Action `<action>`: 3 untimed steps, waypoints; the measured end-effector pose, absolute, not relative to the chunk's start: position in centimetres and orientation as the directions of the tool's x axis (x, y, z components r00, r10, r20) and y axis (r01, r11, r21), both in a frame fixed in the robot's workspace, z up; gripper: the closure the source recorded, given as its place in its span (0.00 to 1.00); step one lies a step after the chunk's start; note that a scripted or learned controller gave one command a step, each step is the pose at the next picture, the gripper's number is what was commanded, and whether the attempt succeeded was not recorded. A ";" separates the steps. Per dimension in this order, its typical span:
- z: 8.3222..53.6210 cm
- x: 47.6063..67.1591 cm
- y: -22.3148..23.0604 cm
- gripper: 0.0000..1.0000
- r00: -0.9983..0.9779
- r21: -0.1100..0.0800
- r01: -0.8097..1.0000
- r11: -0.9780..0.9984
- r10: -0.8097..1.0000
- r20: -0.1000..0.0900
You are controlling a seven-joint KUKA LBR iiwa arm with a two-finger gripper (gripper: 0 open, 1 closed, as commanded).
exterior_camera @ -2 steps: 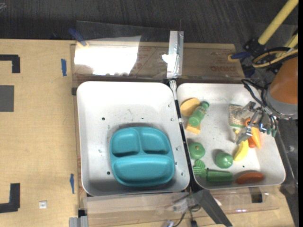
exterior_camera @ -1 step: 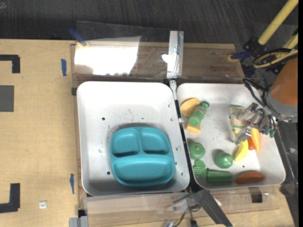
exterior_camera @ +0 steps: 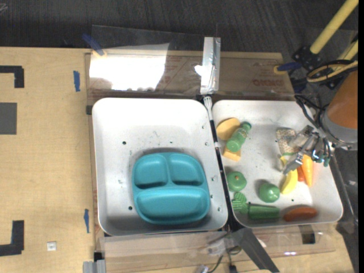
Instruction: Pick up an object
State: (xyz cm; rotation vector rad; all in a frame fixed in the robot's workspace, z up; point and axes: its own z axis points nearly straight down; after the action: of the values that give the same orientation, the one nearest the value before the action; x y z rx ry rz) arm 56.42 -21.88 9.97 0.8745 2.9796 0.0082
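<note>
- Where the arm (exterior_camera: 344, 110) reaches in over the right bin's (exterior_camera: 259, 110) right edge, the gripper (exterior_camera: 304, 152) hangs low above the bin floor, near that edge and about midway along it.
- Whether the claw is released, clenched or grasping something cannot be told; dark cables and metal parts crowd it.
- Just below the gripper lies a carrot (exterior_camera: 307, 170), small, bright orange and tapered, with its length running towards the bin's front edge. It looks to touch the gripper's lower parts, though no grasp shows.
- Against the carrot's left side lies a yellow piece (exterior_camera: 289, 182), long and slightly curved, slanting towards the front edge.
- A crumpled beige wad (exterior_camera: 286, 138) sits just left of the gripper, nearer the back edge.
- Near the bin's left edge, towards the back, a yellow-orange wedge (exterior_camera: 226, 127) touches a green bottle (exterior_camera: 238, 139), which lies tilted on its side.
- Lower along the left edge sits a green disc (exterior_camera: 236, 181); right of it is a round green fruit (exterior_camera: 268, 192).
- Along the front edge lie a dark green cucumber (exterior_camera: 257, 211), with a knobbly end at the front-left corner, and a red-brown oval (exterior_camera: 300, 213).
- The left bin (exterior_camera: 151, 118) holds a teal tray (exterior_camera: 169, 187) with three compartments, close to its front edge.
</note>
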 end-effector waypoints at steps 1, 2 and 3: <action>10.0 55.0 -21.9 0.00 -0.795 0.017 0.605 0.796 0.605 -0.036; 9.7 53.5 -22.2 0.00 -0.709 0.016 0.704 0.710 0.705 -0.025; 8.8 49.0 -21.6 0.00 -0.669 0.005 0.743 0.669 0.743 -0.008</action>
State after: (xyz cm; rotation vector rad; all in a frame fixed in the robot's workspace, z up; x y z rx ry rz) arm 49.02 -21.63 8.85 1.2745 2.8615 0.0015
